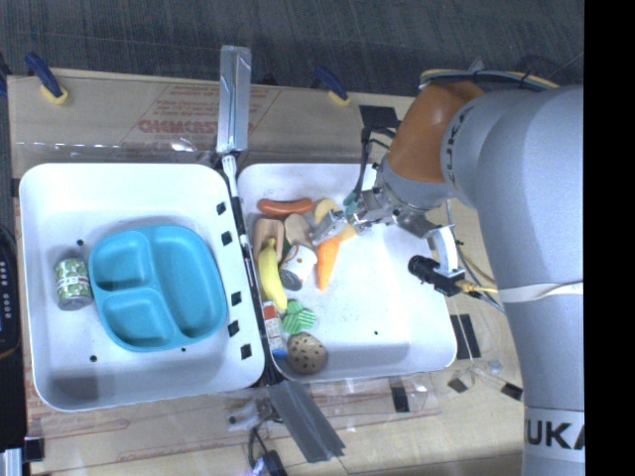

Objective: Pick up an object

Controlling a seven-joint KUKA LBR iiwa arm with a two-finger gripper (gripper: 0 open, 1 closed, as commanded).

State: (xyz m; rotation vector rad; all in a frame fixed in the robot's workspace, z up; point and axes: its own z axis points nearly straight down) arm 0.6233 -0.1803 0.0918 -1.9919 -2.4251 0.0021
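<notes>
Orange tapered carrot (326,259) (smooth plastic) lies beside hand (338,224).

The arm (526,266) is a thick, smooth cylinder of pale grey, with black "KUKA" lettering partly visible near its base. An orange band (422,132) wraps its rounded wrist section. Thin cables run along the wrist, and a small black fitting (435,272) projects beside it.

Two bins (60,191): smooth white plastic, slight sheen. Divided tray (154,286): blue plastic, matt. Can (71,283): metal with green paper label. Banana (269,274), carrot (326,260), sausage (285,206): smooth moulded plastic. Bench (149,112): brown board, matt. Arm (516,186): grey satin casing, glossy orange band (422,132).
</notes>
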